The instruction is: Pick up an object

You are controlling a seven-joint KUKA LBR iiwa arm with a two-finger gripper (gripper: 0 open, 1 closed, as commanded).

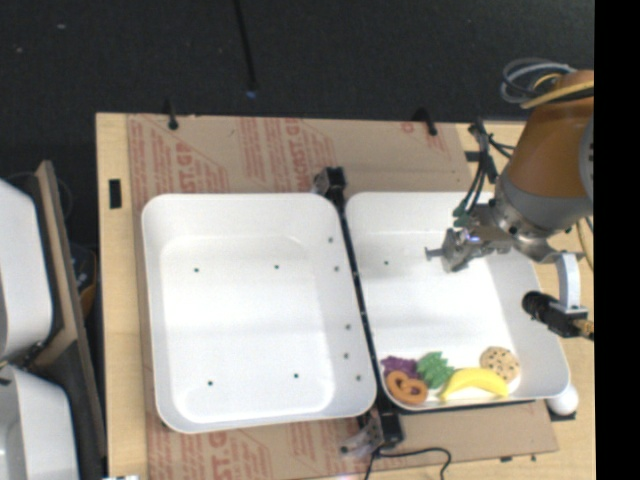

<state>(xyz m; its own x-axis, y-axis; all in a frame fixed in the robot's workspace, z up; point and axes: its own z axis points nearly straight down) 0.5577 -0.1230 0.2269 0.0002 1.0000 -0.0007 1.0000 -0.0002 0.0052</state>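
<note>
Toys sit clustered at the right bin's (520, 298) front edge: banana (474, 384), cookie (499, 364), green leafy piece (435, 368), purple grapes (401, 366), orange pretzel-like ring (406, 389). Gripper (456, 253) is over the same bin's rear half, well apart from the cluster, nothing seen in it. Can't tell how wide its fingers stand. Left bin (250, 308) sits alongside on the surface (240, 153).

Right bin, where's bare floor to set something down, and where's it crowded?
In the right bin, bare floor runs from the tool down to the toys. Crowded: the near edge, where the grapes, donut, green toy, banana and cookie cluster.
</note>
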